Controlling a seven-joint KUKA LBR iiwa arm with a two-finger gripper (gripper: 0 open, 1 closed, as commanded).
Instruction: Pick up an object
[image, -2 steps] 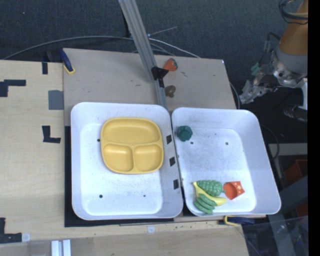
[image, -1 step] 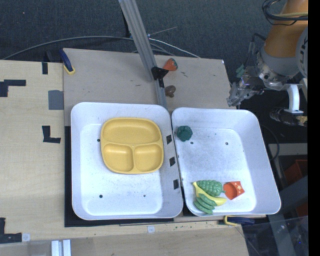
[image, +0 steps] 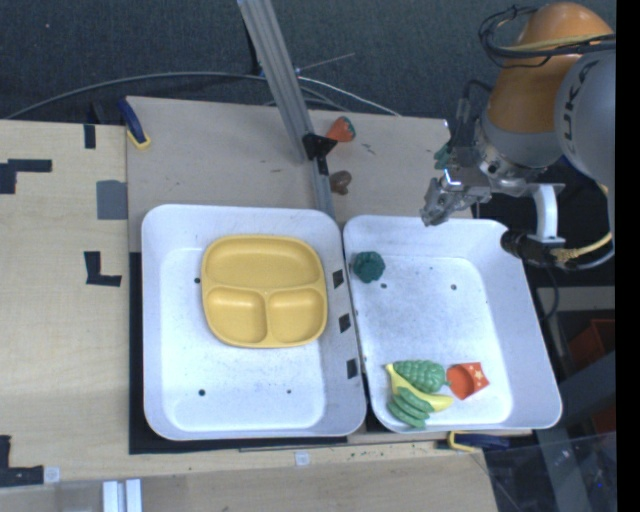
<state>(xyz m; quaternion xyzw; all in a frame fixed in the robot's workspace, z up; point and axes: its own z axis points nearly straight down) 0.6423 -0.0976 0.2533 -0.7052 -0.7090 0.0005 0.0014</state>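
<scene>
From the camera view, my gripper (image: 437, 212) hangs over the far rim of the right bin (image: 520, 300); I cannot tell its state. A dark green lump (image: 369, 266) sits near the bin's far left corner, toy food (image: 425, 385) along its near edge. The left bin (image: 170, 330) holds a yellow divided tray (image: 265, 290).

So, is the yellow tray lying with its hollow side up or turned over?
Hollow side up: the yellow tray shows three open compartments, lying in the left bin.
</scene>
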